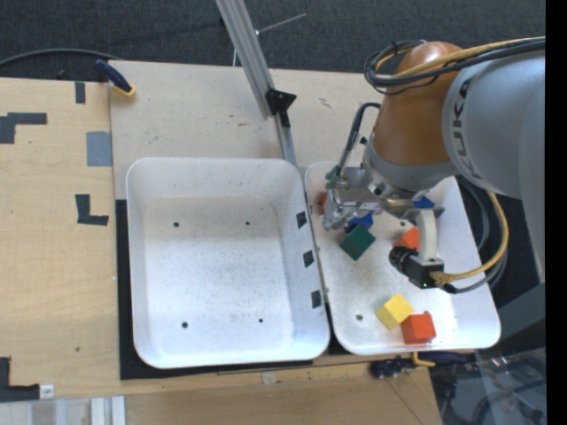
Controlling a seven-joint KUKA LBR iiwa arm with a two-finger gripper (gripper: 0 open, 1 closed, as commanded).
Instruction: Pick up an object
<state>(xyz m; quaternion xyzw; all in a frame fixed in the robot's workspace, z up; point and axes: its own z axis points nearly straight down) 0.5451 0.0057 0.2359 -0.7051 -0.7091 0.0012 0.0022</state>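
Observation:
The right bin (469,312) holds several small blocks. A green block (358,242) lies near its left side, directly under my gripper (347,220), which hangs from the grey and orange arm over the upper part of this bin. The gripper's lower end meets the top of the green block, and the arm's body hides the contact. An orange block (407,237) and a blue block (426,204) lie just right of the gripper, partly covered by it. A yellow block (395,311) and a red-orange block (418,328) sit together near the bin's front edge.
The left bin (151,264) stands beside the right one, their rims touching in the middle. A slanted metal pole (252,51) crosses above the bins' far edge. Black cables and a connector (416,268) hang from the wrist over the right bin.

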